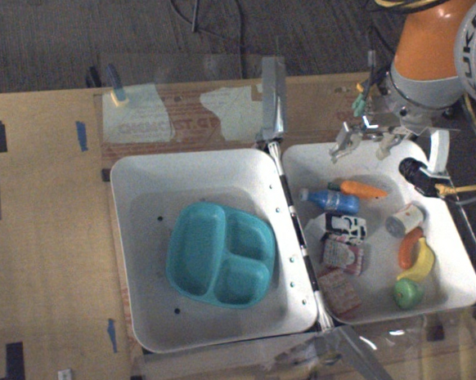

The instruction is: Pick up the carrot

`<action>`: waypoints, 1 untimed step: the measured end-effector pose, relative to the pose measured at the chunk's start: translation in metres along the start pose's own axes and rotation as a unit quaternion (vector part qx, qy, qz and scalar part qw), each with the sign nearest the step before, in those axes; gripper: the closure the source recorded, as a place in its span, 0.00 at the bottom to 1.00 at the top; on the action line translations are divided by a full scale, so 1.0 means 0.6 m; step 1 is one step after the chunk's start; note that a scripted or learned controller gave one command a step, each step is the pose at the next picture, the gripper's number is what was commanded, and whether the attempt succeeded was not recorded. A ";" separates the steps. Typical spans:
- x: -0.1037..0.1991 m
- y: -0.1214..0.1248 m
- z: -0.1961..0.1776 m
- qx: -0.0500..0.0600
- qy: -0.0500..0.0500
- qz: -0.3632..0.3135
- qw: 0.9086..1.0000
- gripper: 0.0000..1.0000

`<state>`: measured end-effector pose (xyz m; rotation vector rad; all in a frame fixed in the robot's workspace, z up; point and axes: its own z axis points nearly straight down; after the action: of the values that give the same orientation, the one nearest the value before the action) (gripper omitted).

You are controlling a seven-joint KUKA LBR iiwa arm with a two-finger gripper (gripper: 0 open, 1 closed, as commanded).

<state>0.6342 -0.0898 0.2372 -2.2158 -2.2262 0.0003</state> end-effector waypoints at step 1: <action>-0.145 0.045 0.122 -0.002 -0.001 -0.073 0.997 0.00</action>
<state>0.6618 -0.1764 0.1639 -2.0492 -2.3855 -0.0009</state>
